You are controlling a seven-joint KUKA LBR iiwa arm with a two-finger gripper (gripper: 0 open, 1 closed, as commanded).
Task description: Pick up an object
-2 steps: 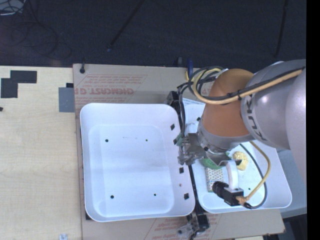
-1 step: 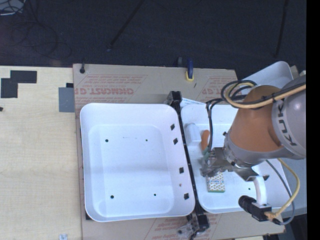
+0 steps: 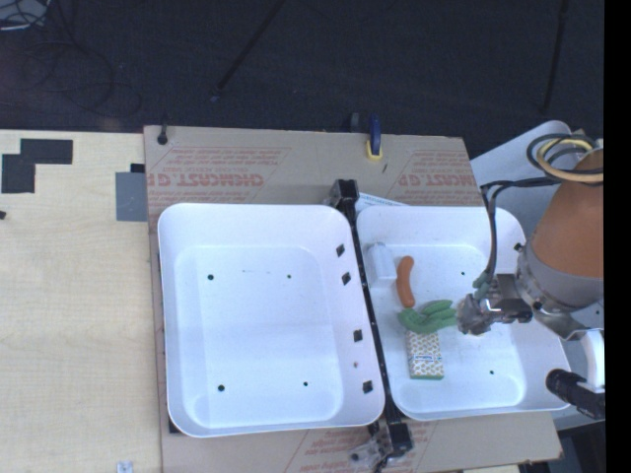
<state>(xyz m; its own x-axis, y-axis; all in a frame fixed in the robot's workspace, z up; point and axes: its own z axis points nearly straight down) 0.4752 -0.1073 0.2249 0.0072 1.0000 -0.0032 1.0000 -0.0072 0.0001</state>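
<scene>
Green floppy piece (image 3: pixel 427 315) beside metal claw (image 3: pixel 469 320), grip state unclear; orange cylinder (image 3: pixel 404 280), patterned box (image 3: pixel 425 354) nearby.

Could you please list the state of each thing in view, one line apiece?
claw: low in the right bin, beside the green item.
green item: lying flat, crumpled, in the right bin.
orange sausage-shaped piece: lying flat on the bin floor, apart from the claw.
patterned packet: lying flat just below the green item.
right bin: holds all three items.
left bin: sits next to the right bin.
</scene>
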